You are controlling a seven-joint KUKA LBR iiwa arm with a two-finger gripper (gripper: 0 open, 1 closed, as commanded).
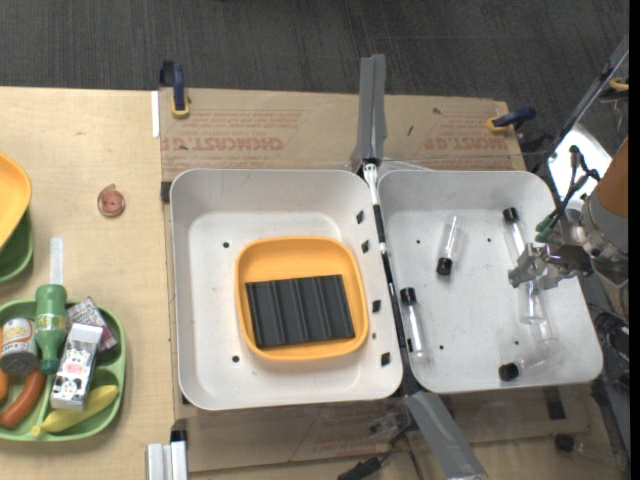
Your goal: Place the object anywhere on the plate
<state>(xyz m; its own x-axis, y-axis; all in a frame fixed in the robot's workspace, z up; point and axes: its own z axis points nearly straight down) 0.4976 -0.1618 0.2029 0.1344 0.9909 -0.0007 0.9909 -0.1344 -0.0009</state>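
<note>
An orange plate (300,258) with rounded corners sits in the middle of the left white bin (200,268). A dark grey ribbed rectangular object (300,308) lies flat on the plate, covering most of its centre. My gripper (531,272) hangs over the right side of the right bin (470,193), well away from the plate. Right around it lie clear plastic tubes, and I can make out nothing held in it.
Several clear tubes with black caps lie in the right bin: one (446,246) near the middle, one (410,320) along the left wall, one (534,318) below the gripper. A green tray of toy food (100,408) and a yellow bowl (10,203) stand at the far left.
</note>
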